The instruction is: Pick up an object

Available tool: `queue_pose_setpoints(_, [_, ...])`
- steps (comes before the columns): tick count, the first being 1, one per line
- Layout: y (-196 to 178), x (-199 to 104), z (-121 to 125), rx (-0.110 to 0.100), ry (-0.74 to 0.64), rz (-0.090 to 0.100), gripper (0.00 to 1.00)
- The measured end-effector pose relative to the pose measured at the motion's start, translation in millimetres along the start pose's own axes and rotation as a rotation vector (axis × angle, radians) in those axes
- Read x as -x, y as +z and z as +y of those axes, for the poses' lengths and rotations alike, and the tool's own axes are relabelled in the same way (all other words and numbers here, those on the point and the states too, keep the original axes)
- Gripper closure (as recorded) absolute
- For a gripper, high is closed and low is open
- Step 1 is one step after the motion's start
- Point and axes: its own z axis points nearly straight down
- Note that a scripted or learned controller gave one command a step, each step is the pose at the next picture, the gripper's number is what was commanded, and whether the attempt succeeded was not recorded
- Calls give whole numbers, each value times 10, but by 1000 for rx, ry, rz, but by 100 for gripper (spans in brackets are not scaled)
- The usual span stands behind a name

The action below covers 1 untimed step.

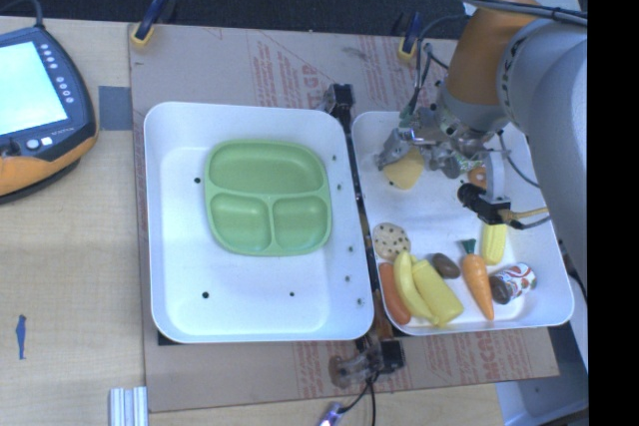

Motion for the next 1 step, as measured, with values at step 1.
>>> queue_pose_setpoints(1, [-1, 55, 2, 2, 2, -1, 0])
